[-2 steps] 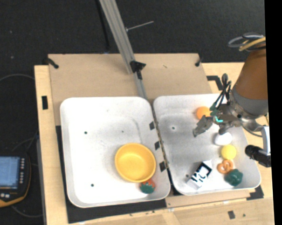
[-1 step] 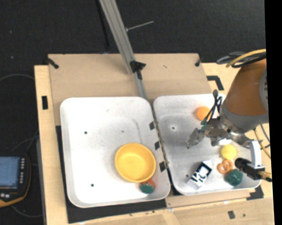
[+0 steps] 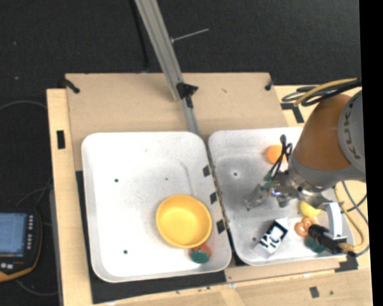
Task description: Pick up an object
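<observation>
My gripper [image 3: 258, 197] hangs low over the middle of the right bin [image 3: 237, 155], under the grey and orange arm [image 3: 324, 143]. Nothing shows in its grasp. An orange ball [image 3: 274, 154] lies just behind it, partly covered by the arm's cables. A black-and-white box [image 3: 271, 236] lies in front of it near the bin's front wall. A yellow item [image 3: 310, 209], an orange and dark green item [image 3: 312, 234] and a white piece [image 3: 334, 220] crowd the bin's right front corner.
The left bin [image 3: 122, 165] holds a yellow bowl [image 3: 184, 220] near its front right, with a small green and red object [image 3: 200, 253] just in front of it. A grey metal pole [image 3: 165, 49] slants up from between the bins.
</observation>
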Available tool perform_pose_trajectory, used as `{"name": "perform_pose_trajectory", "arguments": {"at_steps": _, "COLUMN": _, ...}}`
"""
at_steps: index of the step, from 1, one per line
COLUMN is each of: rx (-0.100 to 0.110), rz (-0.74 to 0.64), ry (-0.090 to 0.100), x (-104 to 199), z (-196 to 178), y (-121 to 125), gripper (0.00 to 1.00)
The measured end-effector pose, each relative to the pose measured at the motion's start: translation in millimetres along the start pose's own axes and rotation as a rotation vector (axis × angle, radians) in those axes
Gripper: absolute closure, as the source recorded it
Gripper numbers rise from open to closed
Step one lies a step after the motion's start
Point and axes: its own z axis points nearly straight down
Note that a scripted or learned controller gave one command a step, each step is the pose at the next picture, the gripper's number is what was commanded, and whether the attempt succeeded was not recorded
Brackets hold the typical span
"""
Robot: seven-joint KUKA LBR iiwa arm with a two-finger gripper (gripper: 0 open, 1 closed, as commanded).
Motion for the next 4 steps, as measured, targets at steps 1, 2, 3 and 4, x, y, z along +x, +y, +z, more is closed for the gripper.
{"name": "perform_pose_trajectory", "arguments": {"at_steps": 1, "rx": -0.005, "rz": 0.000, "ry": -0.002, "x": -1, "z": 50, "y": 1, "gripper": 0.00}}
{"name": "perform_pose_trajectory", "arguments": {"at_steps": 2, "rx": -0.010, "rz": 0.005, "ry": -0.001, "x": -2, "z": 38, "y": 2, "gripper": 1.00}}
{"name": "perform_pose_trajectory", "arguments": {"at_steps": 3, "rx": -0.011, "rz": 0.005, "ry": -0.002, "x": -12, "z": -9, "y": 3, "gripper": 1.00}}
{"name": "perform_pose_trajectory", "arguments": {"at_steps": 4, "rx": -0.012, "rz": -0.005, "ry": -0.001, "x": -2, "z": -63, "y": 7, "gripper": 1.00}}
